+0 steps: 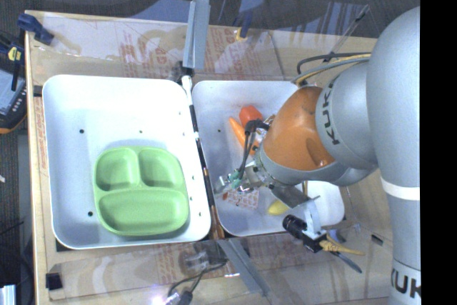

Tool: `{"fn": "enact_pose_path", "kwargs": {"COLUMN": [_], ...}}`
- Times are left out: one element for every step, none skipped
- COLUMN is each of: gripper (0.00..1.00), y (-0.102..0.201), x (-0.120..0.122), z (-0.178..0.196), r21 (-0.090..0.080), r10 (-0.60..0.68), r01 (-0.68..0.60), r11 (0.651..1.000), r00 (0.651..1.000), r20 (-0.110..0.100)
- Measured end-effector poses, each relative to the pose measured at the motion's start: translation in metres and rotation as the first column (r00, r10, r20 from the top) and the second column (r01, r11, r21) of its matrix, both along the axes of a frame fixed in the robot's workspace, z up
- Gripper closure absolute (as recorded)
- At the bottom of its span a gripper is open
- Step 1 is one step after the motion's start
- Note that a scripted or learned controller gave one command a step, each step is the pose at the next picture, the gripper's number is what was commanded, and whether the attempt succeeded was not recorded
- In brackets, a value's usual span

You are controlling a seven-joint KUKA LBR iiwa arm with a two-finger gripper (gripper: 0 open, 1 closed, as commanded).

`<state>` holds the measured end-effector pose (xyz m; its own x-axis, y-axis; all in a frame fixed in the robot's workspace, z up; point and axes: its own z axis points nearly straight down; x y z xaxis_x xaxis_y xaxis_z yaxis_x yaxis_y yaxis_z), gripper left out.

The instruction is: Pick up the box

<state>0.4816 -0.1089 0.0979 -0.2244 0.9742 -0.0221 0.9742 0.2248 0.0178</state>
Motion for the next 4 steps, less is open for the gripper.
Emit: {"fn": "enact_pose_path", "kwargs": {"gripper": [1.0, 0.0, 1.0, 0.0], "y": [0.0021, 0.0007, 0.0012, 0.0013], "x": [0.0003, 0.0003, 0.0009, 0.001], "z": [0.0095, 0.0099, 0.0193, 0.0193], "r21": [0.004, 0.001, 0.001, 0.001], "r10": [0.009, 0.008, 0.015, 0.015], "r01": [-0.009, -0.008, -0.015, -0.015], "r11": [1.0, 1.0, 1.0, 1.0], "r00": [1.0, 1.0, 1.0, 1.0], "r20": [-0.004, -0.003, -0.004, -0.004]}}
